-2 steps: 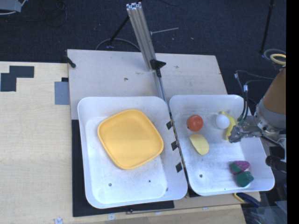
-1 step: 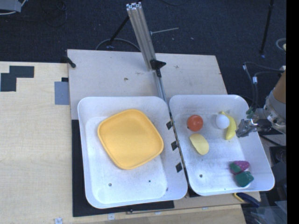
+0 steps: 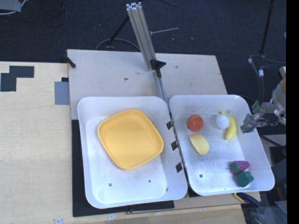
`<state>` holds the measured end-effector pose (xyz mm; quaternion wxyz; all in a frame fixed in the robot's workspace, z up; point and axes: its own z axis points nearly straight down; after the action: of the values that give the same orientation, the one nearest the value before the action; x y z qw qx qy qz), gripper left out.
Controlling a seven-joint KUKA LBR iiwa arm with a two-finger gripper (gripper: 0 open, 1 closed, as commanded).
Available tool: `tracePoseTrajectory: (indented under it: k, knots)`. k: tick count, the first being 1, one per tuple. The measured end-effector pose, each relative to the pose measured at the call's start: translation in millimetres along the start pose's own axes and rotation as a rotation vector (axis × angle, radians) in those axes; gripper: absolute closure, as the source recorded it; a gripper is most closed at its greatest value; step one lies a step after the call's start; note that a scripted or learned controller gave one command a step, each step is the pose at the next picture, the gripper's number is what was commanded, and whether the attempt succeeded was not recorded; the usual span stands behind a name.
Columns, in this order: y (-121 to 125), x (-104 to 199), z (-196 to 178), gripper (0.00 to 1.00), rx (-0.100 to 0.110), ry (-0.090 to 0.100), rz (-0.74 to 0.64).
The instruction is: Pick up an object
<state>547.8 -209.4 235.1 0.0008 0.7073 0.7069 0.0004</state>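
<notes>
- The tool (image 3: 248,124) hung at the right rim of the right bin (image 3: 212,183), just beside the banana (image 3: 231,128). I could not tell how its grip stood, and it held nothing I could see.
- The banana lay near that rim, its long side running up and down the view, touching a white egg (image 3: 222,121).
- A red ball (image 3: 195,122) and a yellow lemon (image 3: 200,144) sat near the left wall.
- A purple thing (image 3: 239,165) and a green thing (image 3: 243,178) touched in the near right corner.
- The bin's middle was bare floor.
- A yellow plate (image 3: 130,138) filled much of the left bin (image 3: 91,181) on the tabletop (image 3: 187,73).
</notes>
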Motion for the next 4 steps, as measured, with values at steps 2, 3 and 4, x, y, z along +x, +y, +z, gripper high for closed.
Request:
tracePoseTrajectory:
  k: [2, 3, 4]
  knots:
    - [-3, 98, -2, 1.0, 0.002, 0.002, -0.003]
    - [-10, 143, 8, 1.0, 0.003, 0.001, -0.003]
    - [-16, 192, 16, 1.0, 0.003, 0.001, -0.003]
